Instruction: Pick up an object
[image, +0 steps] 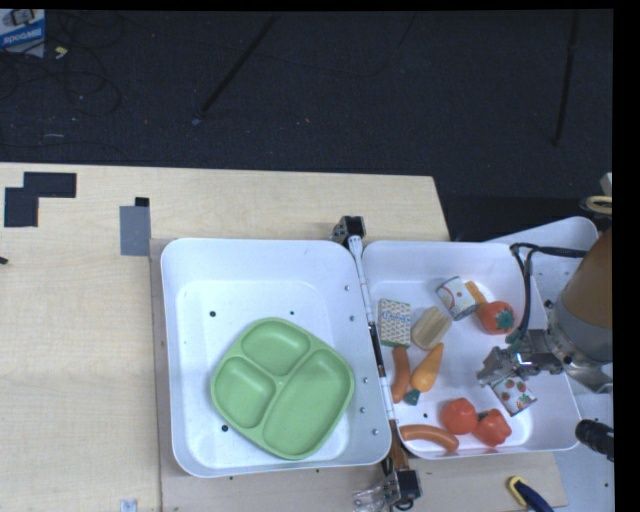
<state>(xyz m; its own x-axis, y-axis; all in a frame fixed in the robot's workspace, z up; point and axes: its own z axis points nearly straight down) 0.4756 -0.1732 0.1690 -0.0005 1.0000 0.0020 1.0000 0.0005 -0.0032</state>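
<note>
The end effector (508, 366), grip state unclear, hovers over a small printed carton (516, 394), likely light and crushable; pinch its flat sides.

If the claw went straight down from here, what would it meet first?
Most likely the small patterned carton lying just under the claw in the right bin; depth is hard to judge from this slanted view.

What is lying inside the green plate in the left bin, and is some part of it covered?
The green plate lies in the left bin, and nothing rests in its three compartments. Nothing covers it. Whatever is beneath the plate itself is hidden.
</note>
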